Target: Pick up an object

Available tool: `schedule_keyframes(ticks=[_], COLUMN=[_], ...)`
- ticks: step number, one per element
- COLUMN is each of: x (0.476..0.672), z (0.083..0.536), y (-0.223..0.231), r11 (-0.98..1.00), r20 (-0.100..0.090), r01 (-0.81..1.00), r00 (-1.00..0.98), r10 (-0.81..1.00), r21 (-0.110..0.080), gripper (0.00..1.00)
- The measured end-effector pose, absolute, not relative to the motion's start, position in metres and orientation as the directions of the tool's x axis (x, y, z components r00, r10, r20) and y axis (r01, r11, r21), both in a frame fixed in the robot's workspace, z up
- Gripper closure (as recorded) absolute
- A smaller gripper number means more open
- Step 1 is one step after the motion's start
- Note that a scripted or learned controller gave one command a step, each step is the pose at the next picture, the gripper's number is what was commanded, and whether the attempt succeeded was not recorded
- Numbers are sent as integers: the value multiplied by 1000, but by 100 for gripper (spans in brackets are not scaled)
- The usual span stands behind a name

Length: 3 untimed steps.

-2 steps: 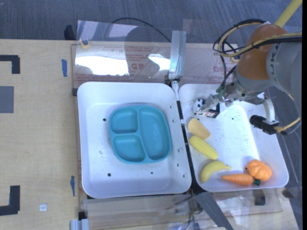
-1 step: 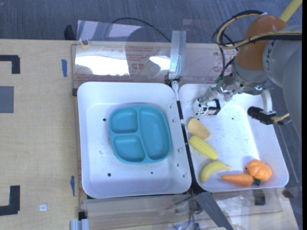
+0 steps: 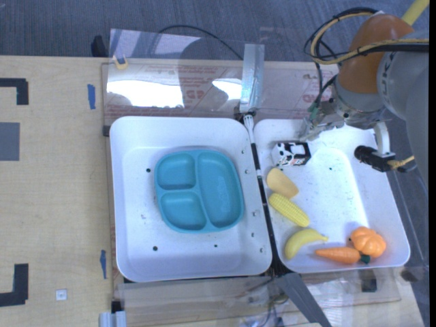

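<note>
left bin – blue tray; right bin – corn, banana, carrot; pincer state unclear

A pale wooden bench fills the left side and runs under the bins. Black angular marks sit near its left edge, with a grey square between the upper and lower ones, and short strips of blue tape lie close to the bench's middle. Along the far edge stands a clear plastic panel (it catches bright glare), joined to a metal bracket. Beyond the bench the floor looks dark grey-blue, perhaps carpet. The light is even and fairly bright.
</note>
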State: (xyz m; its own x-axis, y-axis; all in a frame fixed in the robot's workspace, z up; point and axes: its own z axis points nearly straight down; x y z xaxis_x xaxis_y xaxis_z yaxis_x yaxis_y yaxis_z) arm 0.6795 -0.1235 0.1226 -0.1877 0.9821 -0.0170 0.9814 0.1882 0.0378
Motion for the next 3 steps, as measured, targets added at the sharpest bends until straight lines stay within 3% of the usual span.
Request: schedule_keyframes(ticks=[1,2,3], x=[670,667,668], z=[261,236,265], y=[-95,-83,-136], r11=[168,264,358], r20=[-4,1,-6], r01=[986,964,934], r00=[-168,-264,-358], r10=[986,964,934], r21=[13,-3,7], gripper=[100,100,100])
